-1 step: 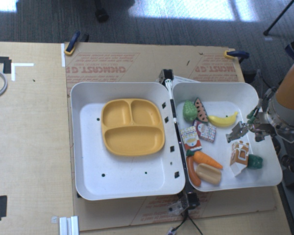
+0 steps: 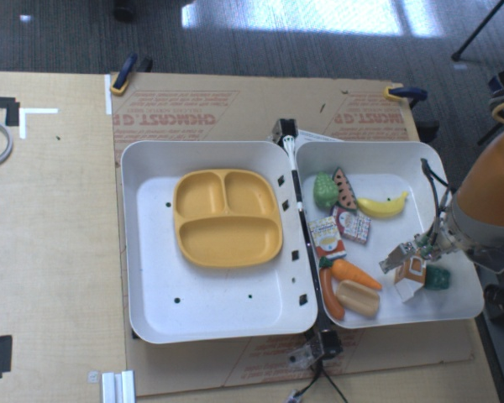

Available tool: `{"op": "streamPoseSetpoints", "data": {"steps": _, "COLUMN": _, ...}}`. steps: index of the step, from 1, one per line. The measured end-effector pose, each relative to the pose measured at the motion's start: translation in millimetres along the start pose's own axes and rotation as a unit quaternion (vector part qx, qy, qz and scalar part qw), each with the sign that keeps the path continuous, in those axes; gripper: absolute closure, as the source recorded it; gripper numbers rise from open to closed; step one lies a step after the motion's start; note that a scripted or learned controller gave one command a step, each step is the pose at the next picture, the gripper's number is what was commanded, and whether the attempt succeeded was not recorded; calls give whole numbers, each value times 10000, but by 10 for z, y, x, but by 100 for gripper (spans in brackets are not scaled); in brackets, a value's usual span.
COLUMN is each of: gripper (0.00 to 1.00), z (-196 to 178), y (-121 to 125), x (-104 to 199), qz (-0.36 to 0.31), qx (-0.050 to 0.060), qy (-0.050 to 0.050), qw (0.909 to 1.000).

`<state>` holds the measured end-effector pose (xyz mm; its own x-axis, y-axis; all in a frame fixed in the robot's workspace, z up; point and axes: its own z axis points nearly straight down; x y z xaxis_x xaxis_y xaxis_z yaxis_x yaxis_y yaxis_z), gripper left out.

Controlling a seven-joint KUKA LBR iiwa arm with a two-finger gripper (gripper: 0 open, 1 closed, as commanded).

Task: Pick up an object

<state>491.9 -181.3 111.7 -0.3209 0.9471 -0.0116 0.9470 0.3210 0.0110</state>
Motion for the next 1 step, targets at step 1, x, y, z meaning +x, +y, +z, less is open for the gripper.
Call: {"op": "streamPoseSetpoints", "data": {"steps": 1, "gripper": 100, "z": -114, "y": 20, "x": -24, "qz": 18, "qx": -31, "qy": -33, "qw": 10000}}
